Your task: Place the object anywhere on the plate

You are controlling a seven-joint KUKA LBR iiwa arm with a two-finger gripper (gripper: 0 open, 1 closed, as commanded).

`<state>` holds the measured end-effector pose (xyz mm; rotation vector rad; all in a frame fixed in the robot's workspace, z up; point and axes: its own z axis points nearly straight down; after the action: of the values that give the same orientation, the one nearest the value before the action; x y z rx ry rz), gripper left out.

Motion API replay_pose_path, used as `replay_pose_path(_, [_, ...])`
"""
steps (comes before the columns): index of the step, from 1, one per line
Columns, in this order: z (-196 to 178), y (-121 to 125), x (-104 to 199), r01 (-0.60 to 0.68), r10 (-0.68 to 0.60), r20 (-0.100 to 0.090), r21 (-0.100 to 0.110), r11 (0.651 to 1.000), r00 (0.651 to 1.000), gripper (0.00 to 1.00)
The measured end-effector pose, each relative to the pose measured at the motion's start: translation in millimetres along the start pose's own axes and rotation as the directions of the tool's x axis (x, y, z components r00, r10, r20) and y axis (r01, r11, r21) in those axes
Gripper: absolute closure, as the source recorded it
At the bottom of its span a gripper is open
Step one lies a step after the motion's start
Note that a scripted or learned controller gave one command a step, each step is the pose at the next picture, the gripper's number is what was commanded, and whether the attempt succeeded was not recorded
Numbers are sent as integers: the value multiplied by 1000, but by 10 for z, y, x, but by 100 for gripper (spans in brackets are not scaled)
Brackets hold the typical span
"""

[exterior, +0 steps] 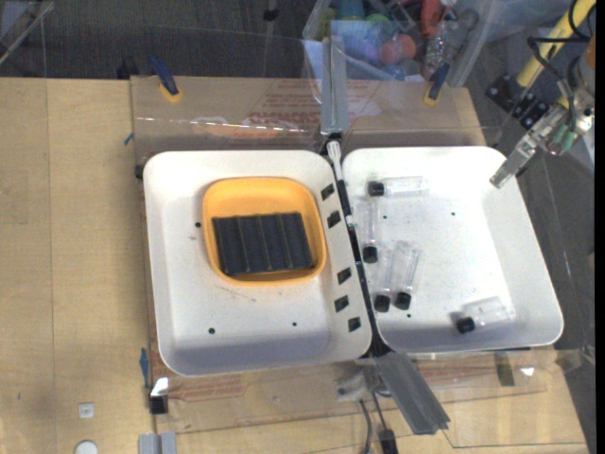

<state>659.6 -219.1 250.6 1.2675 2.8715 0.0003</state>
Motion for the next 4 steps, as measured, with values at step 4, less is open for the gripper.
replay_pose_path(4, [111, 9, -12, 493, -493, 0, -2, 870, 870, 0])
